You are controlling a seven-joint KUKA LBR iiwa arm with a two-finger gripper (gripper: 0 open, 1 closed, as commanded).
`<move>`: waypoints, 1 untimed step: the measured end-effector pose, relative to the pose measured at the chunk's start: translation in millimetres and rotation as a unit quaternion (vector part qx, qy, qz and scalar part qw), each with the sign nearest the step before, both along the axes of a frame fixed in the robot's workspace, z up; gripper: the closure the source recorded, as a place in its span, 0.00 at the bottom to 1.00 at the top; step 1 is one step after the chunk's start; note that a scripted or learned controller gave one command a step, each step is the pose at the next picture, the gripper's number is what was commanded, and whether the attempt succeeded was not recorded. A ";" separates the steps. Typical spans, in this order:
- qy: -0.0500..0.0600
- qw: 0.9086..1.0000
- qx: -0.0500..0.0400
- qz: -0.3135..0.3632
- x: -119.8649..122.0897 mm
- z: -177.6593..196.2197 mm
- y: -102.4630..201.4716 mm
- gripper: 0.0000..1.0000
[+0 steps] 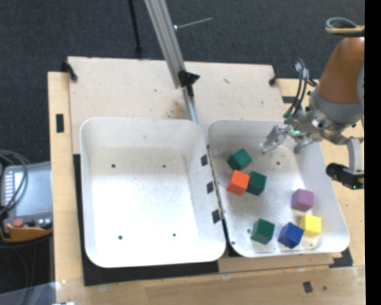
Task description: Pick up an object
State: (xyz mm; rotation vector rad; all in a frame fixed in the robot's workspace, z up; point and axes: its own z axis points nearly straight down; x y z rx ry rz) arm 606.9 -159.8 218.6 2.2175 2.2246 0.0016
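The right bin point(333, 192) holds seven small cubes. Nearest the camera, along the front wall, stand a green cube point(263, 230), a blue cube point(290, 235) and a yellow cube point(311, 224); the blue and yellow cubes touch, and the green one sits just beside the blue. A purple cube point(302, 199) stands alone a little farther back, near the right wall. Toward the bin's middle, an orange cube point(238, 182) touches a dark green cube point(256, 183), and a second dark green cube point(240, 159) sits just behind them, close to the divider side.

All cubes appear rigid, light and matte, probably painted wood or dense foam; they should neither deform nor break. Flat parallel faces give a secure pinch, provided the fingers close square to two opposite faces, not across a corner.

Recommended target: the purple cube, since all four side faces are free. Touching pairs leave a blocked face and risk a nudge to the neighbour.

The end effector point(285, 138) hangs over the far part of the right bin, fingers spread apart and holding nothing, well apart from every cube. The left bin point(95, 170) sits alongside on the table point(133, 81).
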 end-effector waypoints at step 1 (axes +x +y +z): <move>0.002 1.000 -0.001 -0.002 -2.7 -42.6 2.1 0.00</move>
